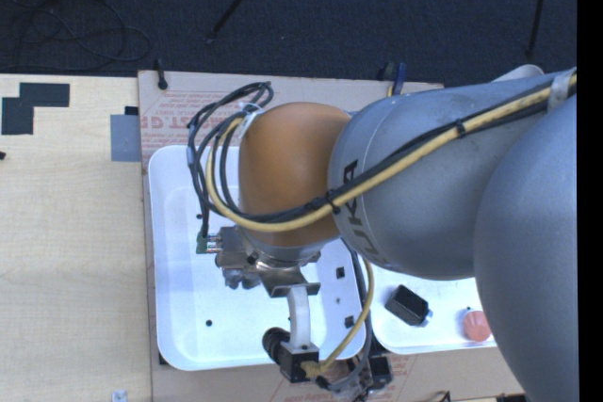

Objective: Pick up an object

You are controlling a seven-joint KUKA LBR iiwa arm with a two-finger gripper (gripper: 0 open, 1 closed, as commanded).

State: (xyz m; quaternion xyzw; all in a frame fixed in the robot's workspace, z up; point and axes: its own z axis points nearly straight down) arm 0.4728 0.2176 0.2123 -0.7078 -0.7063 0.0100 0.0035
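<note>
Arm (pixel 424 193) reaches in from the right, its orange band (pixel 283 165) over the left bin (pixel 174 202). The gripper (pixel 273 278) hangs below the wrist, over the near middle of that bin. The wrist housing and cables block the view from above, so I cannot tell whether the pincer is wide, narrow or closed on anything. Nothing is visibly held.

Candidates for the pick are both in the right bin (pixel 441 334):
- black block (pixel 408 304), lying tilted on the floor near the wall the two bins share
- round orange-pink piece (pixel 476 325), well apart from the block, partly cut off by the arm's elbow

The bare floor of the left bin shows one dark speck (pixel 208 325) near the front, too small to name. Anything directly under the wrist is hidden.

Step in hand, as a judgement: the reach, or the hover before a grasp, with no pick made yet. The tool is poised over a patch where no clear target shows.

Next move calls for a target actually beneath the tool. If the black block is meant, that is a shift right across the shared wall, the jaws lined up across its short side, then a straight drop. The block sits close to that wall, so crowding it is the risk — a clipped rim or a glancing touch could skid the block away.
</note>
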